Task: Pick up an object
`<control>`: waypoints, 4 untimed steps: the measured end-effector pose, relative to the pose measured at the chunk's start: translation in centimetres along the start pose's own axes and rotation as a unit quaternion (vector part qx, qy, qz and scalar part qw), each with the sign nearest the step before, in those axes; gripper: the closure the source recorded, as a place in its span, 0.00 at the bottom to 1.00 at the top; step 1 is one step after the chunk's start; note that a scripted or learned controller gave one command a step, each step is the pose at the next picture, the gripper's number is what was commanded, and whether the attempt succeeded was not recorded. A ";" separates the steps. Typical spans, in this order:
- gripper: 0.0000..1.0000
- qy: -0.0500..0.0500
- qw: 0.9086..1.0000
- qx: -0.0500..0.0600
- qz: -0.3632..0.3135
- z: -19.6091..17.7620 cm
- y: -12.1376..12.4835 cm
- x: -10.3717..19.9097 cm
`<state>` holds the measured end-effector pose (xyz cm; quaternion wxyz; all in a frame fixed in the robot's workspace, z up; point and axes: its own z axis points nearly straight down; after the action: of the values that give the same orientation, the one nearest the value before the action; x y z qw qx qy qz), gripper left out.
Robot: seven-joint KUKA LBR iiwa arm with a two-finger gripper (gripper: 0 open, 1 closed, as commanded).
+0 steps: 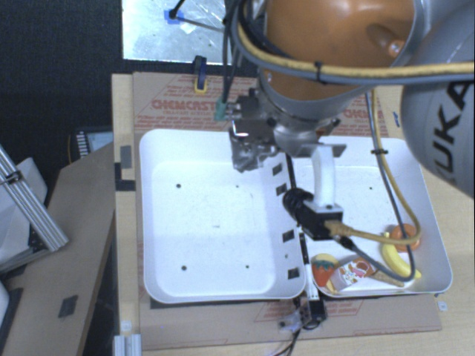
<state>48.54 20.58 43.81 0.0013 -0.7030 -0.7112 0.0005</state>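
From the camera above the counter [89, 221], the clearest writing is the red "CHEMCAST" printed on the brown board [167, 102] under the bins, at about 11 o'clock from the middle of the view; more of the same red print runs along the board's top edge but my arm covers it. On my own grey casing at 3 o'clock I can read the large black letters "UK", the rest cut off by the edge of the view.

Two shallow white bins sit side by side on that board. The left bin [193, 273] shows a bare white floor with a few small dark dots. The right bin [438, 273] holds its things in the corner at 5 o'clock: a yellow banana [397, 262], an orange round fruit [404, 234] touching it on the upper side, and a small red, orange and white packet [338, 271] just beside them toward the divider; its print is too small to read.

My hand [249, 154] hangs over the top right part of the left bin, at about 12 o'clock from the bin's middle, close to the divider and well apart from the objects. I cannot tell how it is set, since my wrist and orange band [334, 28] hide it
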 end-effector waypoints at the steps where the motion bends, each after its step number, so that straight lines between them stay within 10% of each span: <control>1: 0.00 0.000 1.000 -0.002 0.005 -0.3 0.1 -0.5; 2: 0.00 0.002 1.000 -0.005 0.002 -7.0 0.1 3.1; 3: 1.00 0.001 1.000 -0.003 0.003 -7.7 0.1 2.9; 4: 1.00 -0.001 1.000 -0.002 0.009 -7.3 0.1 -4.7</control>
<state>48.71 15.91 51.09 -0.0009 -0.7094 -0.7048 -0.0003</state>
